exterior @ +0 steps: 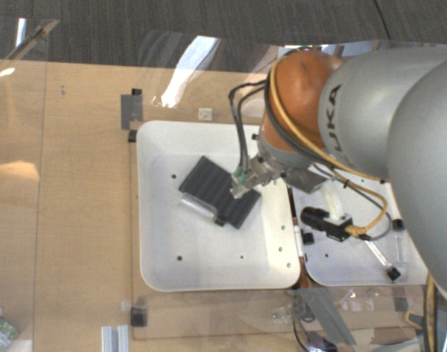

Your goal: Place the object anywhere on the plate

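Observation:
A dark ribbed rectangular slab (208,184) lies at a slant in the middle of the left white bin (172,262). A pale grey strip (196,205) shows along its lower left edge. My gripper (241,187) hangs over the slab's right part, at or just above its surface, below the orange band (300,86) of the arm. The arm's bulk hides how the gripper's tip meets the slab. I cannot make out any separate object between slab and gripper.
The right bin (340,270) is mostly covered by the arm. A black connector (317,218) with yellow and white cables hangs over it, and a small dark piece (393,273) lies near its lower right. Wooden bench surrounds both bins.

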Tool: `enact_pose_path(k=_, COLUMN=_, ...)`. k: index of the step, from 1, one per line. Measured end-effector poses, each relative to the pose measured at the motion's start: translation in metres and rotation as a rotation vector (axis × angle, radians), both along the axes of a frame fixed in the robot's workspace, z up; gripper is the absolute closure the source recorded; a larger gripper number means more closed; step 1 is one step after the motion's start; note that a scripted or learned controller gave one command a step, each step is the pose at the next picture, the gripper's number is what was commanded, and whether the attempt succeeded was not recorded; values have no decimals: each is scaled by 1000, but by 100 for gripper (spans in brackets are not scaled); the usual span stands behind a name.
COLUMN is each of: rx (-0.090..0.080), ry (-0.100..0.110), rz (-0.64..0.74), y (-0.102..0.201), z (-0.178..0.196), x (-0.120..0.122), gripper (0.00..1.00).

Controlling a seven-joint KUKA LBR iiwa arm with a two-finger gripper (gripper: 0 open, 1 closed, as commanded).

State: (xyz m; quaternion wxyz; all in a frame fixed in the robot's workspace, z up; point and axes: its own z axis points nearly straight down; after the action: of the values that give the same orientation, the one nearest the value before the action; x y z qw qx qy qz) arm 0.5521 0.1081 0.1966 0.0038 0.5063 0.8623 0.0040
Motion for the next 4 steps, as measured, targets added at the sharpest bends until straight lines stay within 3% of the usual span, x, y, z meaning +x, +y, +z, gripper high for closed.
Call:
enact_pose_path(k=1, rx=0, ry=0, rz=0, y=0, z=0, x=0, gripper=0)
enact_pose_path(k=2, rx=1, ry=-6, rz=3, y=0, z=11, x=2, gripper=100)
enact_pose_path(k=3, rx=-2, ry=7, rz=-82, y=-49, z=-12, x=40, gripper=100)
enact_pose_path(k=4, rx=-2, ry=6, rz=-81, y=-49, z=-12, x=40, gripper=0)
